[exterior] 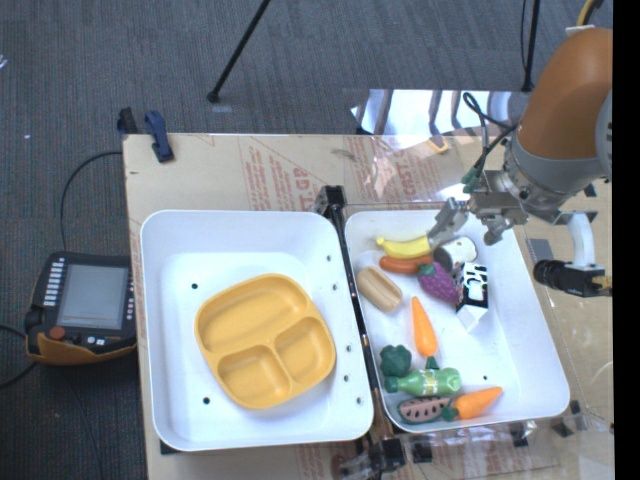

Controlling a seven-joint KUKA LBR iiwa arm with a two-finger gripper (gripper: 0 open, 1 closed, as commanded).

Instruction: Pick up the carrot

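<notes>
Left bin (165, 268): yellow divided plate (264, 340).
Right bin (530, 318): carrot (424, 329) lying mid-bin among other toy food, untouched.
Gripper (468, 226): above the bin's far end, near the banana (405, 245), well apart from the carrot; open or closed, cannot tell.
Status: approach, grasp and lift all outstanding (judged).

Yellow divided plate (265, 340) in left bin (160, 298); banana (404, 244) in right bin (535, 338)
</notes>
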